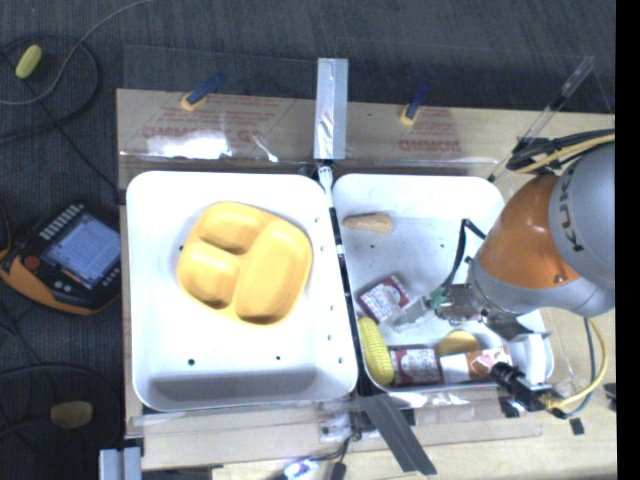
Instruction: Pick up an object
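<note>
- Arm (560,238): grey w/ orange band, enters at right of frame, bent down over right bin (420,193).
- Pincer (445,303): low in lower-mid right bin, amid clutter. Open/closed state: cannot tell, blurred and partly masked by the wrist.
- Candidate objs, right bin: red packet (385,295) just left of pincer; corn cob (373,350) at lower left corner; bottle w/ dark label (430,365) lying along lower wall; yellow piece (458,343) just below pincer; tan roll (368,224) upper left, well apart.
- Left bin (150,268): large yellow moulded item (245,263), centre, untouched.
- Progress est.: approach done, pincer down among objs; nothing seen lifted. Left to do: secure a grip, raise obj clear of bin. No pick confirmed.
</note>
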Robot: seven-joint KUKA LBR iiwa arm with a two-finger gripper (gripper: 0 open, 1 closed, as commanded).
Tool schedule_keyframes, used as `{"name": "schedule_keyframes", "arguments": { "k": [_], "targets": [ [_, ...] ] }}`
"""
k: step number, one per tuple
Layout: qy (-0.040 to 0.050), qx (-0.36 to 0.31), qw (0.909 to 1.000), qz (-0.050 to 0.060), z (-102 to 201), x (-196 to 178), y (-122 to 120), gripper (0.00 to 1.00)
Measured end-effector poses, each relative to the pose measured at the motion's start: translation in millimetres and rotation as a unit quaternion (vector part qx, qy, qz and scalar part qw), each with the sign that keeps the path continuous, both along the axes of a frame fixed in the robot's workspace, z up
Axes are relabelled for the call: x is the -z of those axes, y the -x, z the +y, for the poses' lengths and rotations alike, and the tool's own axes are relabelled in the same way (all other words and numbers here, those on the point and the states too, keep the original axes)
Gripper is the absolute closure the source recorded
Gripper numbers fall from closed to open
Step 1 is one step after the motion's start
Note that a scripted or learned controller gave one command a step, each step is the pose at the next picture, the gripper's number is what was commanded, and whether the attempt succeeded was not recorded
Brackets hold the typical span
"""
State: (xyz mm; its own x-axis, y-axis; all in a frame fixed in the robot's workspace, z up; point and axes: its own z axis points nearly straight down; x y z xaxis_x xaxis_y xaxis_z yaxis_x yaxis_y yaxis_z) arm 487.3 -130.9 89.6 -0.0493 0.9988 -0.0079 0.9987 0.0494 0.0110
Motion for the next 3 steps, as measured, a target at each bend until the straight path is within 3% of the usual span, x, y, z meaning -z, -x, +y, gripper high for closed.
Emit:
{"name": "schedule_keyframes", "arguments": {
  "k": [1,2,3],
  "targets": [
    [-0.0041,-0.054,0.9985,0.0,-12,0,-3,0.0],
    [-0.0011,-0.003,1.0,-0.001,28,0,-51,0.0],
    [-0.0046,0.124,0.9923,0.002,22,1,-88,0.0]
  ]
}}
